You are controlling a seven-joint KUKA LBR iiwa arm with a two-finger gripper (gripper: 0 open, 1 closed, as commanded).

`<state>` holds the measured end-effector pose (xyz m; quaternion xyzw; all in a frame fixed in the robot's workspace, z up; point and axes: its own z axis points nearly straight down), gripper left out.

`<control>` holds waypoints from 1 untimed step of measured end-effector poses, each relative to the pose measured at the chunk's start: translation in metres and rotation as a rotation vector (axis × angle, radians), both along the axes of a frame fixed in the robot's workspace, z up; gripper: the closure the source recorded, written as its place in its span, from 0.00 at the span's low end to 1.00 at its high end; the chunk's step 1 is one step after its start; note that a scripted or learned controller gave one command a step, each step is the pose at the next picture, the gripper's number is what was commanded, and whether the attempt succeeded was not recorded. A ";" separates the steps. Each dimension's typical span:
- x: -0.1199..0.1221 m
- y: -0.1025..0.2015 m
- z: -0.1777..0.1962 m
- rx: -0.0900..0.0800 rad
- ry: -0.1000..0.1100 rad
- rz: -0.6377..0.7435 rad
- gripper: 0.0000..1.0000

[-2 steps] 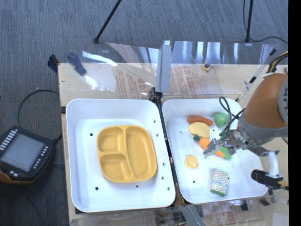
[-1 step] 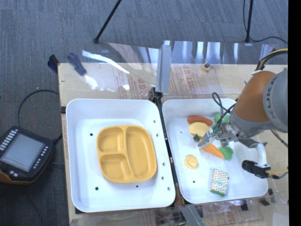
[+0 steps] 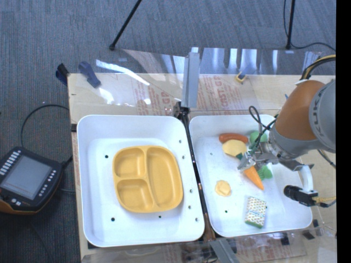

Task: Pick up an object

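Two white bins sit side by side, and the arm reaches into the right one.

The gripper (image 3: 248, 160) hangs low near the right bin's (image 3: 208, 212) far right side, just over the orange carrot (image 3: 254, 177); I cannot tell its grip. The carrot lies slanted, its tip toward the near right corner. A yellow piece (image 3: 235, 147), red sausage (image 3: 232, 137) and green thing (image 3: 266, 171) crowd close. A round cookie (image 3: 222, 188) and packet (image 3: 255, 211) lie nearer, apart. The left bin (image 3: 93, 218) holds a yellow tray (image 3: 147, 178). Grey carpet (image 3: 55, 32) lies around.
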<state>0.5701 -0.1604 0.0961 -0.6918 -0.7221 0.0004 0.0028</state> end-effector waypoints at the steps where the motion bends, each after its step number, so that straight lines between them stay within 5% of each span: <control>1: 0.024 0.048 0.120 -0.003 -0.012 -0.147 1.00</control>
